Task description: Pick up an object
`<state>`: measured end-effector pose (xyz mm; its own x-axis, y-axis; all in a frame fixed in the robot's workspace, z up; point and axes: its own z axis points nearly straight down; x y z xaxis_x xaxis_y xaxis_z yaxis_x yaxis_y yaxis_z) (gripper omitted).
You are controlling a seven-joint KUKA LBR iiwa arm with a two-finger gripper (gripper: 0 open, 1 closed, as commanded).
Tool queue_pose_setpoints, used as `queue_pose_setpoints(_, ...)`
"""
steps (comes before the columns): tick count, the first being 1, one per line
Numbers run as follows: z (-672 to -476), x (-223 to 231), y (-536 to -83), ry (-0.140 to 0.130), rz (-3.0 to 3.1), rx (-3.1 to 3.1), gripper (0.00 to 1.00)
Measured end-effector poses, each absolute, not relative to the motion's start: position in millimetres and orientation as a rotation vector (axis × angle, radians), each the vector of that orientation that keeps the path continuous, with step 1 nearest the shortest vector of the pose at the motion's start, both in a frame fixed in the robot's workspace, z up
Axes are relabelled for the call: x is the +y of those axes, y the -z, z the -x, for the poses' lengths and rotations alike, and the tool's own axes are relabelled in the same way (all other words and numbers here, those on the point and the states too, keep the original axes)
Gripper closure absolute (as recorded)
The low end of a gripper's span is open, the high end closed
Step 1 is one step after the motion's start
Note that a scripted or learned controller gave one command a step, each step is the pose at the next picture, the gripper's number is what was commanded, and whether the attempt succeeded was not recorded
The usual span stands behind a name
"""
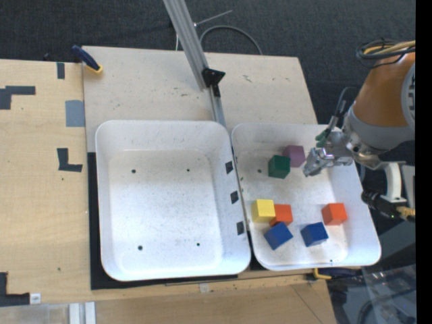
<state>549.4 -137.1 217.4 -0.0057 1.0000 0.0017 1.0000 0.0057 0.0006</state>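
Note:
The right bin (358,248) holds several small blocks. A green cube (279,167) and a mauve block (294,154) sit near its back. Nearer the front lie a yellow cube (264,210) touching an orange one (283,213), two blue cubes (277,235) (314,233), and another orange cube (334,213). My gripper (314,165) hangs over the right bin, just right of the mauve and green blocks, its fingers pointing down. Nothing shows between the fingers.
The left bin (108,181) stands beside the right one, their rims meeting at the middle. A slanted metal rail (192,39) runs from the top down to the bins' back edge. A blue-and-yellow clip (86,58) lies at the bench's far left corner.

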Motion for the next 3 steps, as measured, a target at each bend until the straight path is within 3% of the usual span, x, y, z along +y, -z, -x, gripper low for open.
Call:
queue_pose_setpoints(1, -558.8, -84.5, -222.3, 0.002, 2.212, -2.228, 1.00)
queue_pose_setpoints(3, -545.9, 25.7, -239.4, 0.002, 2.211, -2.229, 1.00)
